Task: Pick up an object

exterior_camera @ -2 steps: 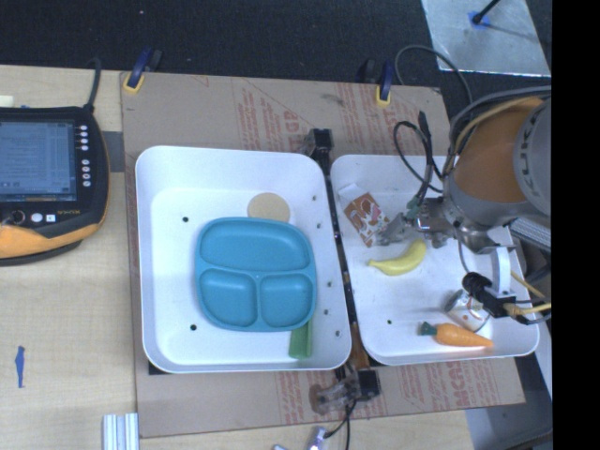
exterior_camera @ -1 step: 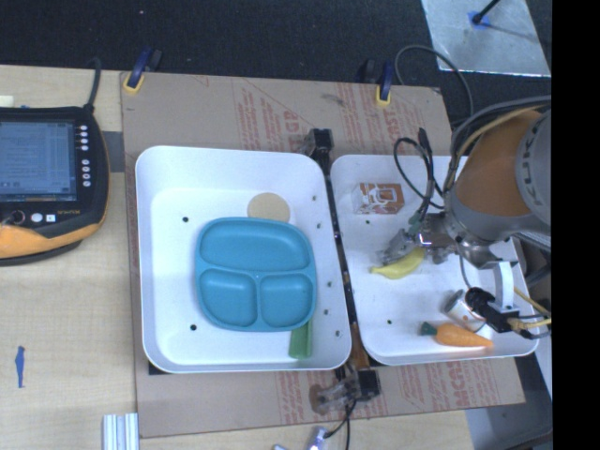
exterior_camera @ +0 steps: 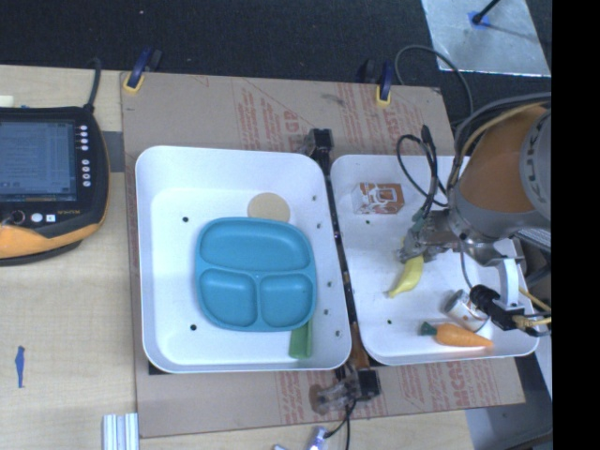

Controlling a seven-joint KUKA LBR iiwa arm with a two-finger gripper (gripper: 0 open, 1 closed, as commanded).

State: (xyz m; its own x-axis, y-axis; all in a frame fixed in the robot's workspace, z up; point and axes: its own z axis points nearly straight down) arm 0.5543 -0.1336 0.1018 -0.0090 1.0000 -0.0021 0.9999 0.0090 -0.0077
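Bins sit side by side. Left bin [exterior_camera: 155, 251] holds a blue divided plate [exterior_camera: 254, 272] at its centre, a tan disc [exterior_camera: 269, 205] behind it. Right bin [exterior_camera: 375, 336] holds a yellow banana [exterior_camera: 408, 277] mid-floor, the gripper [exterior_camera: 419, 245] just above it, and a carrot [exterior_camera: 459, 337] at the front edge.

Dark carpet floor [exterior_camera: 234, 17], cardboard-covered wooden bench [exterior_camera: 66, 345], clamps [exterior_camera: 139, 68]
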